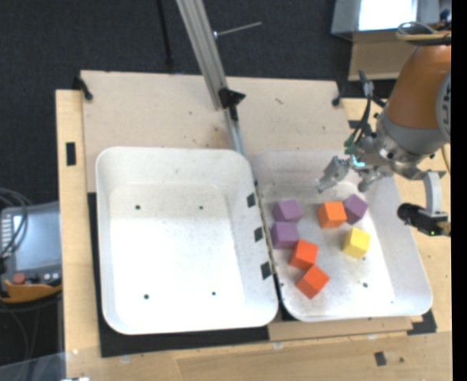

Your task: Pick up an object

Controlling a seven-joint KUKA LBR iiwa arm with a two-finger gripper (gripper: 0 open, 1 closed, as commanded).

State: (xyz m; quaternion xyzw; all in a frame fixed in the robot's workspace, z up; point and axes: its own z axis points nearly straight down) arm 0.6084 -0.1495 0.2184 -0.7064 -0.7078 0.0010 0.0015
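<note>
Right bin [400, 292] holds seven blocks, left to right: two purple cubes [287, 209] [284, 233], two orange-red cubes [303, 253] [313, 280], orange cube [332, 213], purple cube [355, 207], yellow cube [357, 242]. Gripper [349, 178] near the bin's far edge, fingers spread, grasping nothing, just above the cubes.

Matt white plastic bins [178, 165], speckled, raw wooden bench [154, 101], matt blocks [304, 253]

two white bins [178, 161], three purple cubes [288, 209], three orange cubes [332, 213], one yellow cube [357, 242]
</note>
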